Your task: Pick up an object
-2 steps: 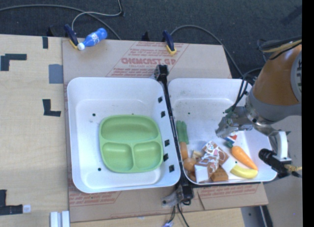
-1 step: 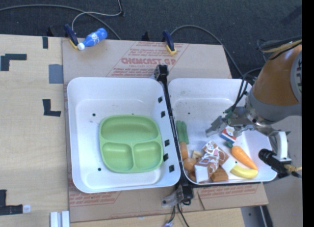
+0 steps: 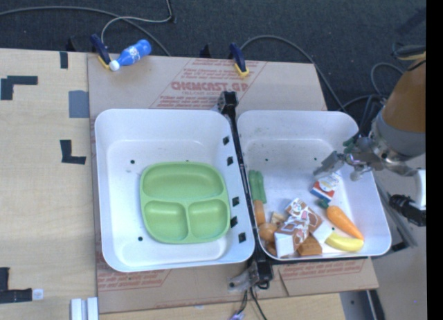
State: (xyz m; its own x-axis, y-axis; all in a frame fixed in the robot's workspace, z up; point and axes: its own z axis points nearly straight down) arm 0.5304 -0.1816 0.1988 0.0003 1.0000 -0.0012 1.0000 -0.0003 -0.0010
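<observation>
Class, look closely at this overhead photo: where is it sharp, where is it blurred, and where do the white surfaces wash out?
In the camera view, the green plate is fairly sharp with soft shadows in its wells; the gripper looks smeared and soft; the right bin floor is bright, nearly washed out; the small items around the carrot are too soft to tell apart fully.

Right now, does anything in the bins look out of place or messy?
Nothing is spilled or damaged. The toy food lies heaped in the right bin's near corner; the green tray sits flat in the left bin.
</observation>
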